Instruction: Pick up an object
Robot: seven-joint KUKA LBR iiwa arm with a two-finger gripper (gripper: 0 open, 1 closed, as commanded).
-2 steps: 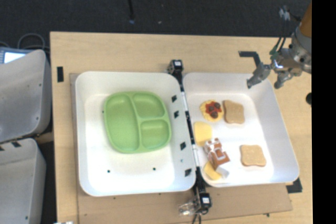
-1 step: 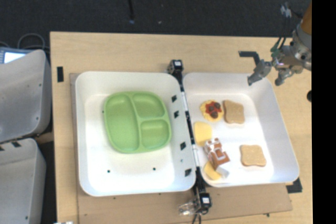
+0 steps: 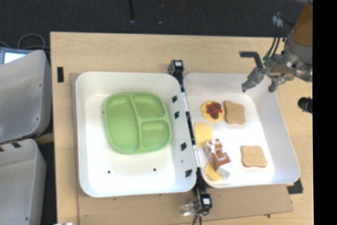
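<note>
The right bin point(image 3: 279, 129) holds several toy food pieces: a small yellow pizza with red toppings point(image 3: 212, 109), a tan bread slice point(image 3: 235, 113), a yellow cheese piece point(image 3: 203, 133), a brown-and-white block point(image 3: 217, 152), a yellow wedge point(image 3: 212, 172) and a toast slice point(image 3: 253, 156). My gripper point(image 3: 259, 86) hangs over the bin's far right corner, above and to the right of the bread slice. Its two fingers are spread open, and nothing is between them.
In the left bin point(image 3: 87, 166) lies a green divided plate point(image 3: 138, 122). A black-clipped divider point(image 3: 184, 124) separates the two bins. White equipment point(image 3: 21, 92) stands off the bench's left edge.
</note>
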